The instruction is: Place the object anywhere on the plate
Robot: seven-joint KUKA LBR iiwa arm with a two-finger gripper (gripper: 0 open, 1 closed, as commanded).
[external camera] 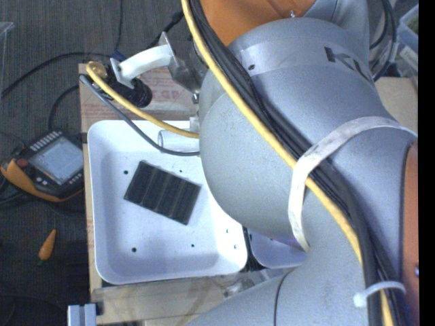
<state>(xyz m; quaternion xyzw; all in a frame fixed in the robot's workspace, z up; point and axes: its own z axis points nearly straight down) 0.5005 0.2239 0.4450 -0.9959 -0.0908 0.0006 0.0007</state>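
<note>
In the white bin [109, 250] at the view's left: the black object [163, 193], a flat rectangle with ribs running across it, is laid flat on the bin floor, turned at a slant to the walls.
Object's position: it is found near the middle of the bin floor, apart from every wall and well apart from the gripper.
Gripper [182, 65]: a grey metal part of it is seen past the bin's far wall, over the desk. Whether it is open or closed, and whether anything is held, cannot be told.
Arm [292, 148]: grey with orange at the top. The view's right is covered by its bulk, and the bin's right wall is partly hidden. Black and yellow cables are strapped along it with white ties.
Second bin [275, 250]: a pale sliver is shown under the arm, just beside the first bin.
Desk [170, 90]: bare wood with red print is shown beyond the bin.
Floor [41, 32]: dark. A handheld control unit [51, 163] with a screen is laid left of the desk, with a small orange thing [46, 244] near it.
</note>
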